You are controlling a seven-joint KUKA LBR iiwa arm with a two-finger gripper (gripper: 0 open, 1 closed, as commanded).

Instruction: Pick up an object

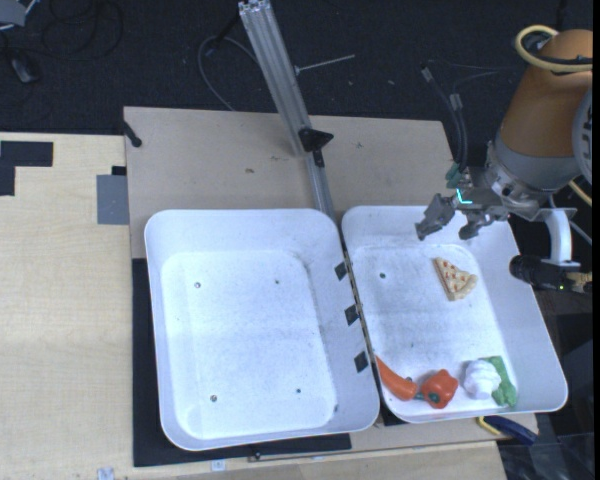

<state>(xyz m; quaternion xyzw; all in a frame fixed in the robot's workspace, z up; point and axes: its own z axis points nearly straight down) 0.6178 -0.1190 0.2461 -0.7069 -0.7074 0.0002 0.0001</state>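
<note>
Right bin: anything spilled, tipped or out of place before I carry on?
Nothing stands out. The waffle lies flat mid-bin; the carrot, tomato and cauliflower sit bunched along the near wall of the right bin. The gripper hovers open above the far edge.

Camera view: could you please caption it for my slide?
Open gripper above right bin holding pizza slice, red pepper, cauliflower.

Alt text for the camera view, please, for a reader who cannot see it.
The arm's open end effector hangs over the far edge of the right bin, holding nothing. That bin holds a pizza slice, a carrot, a red pepper and a cauliflower.
</note>
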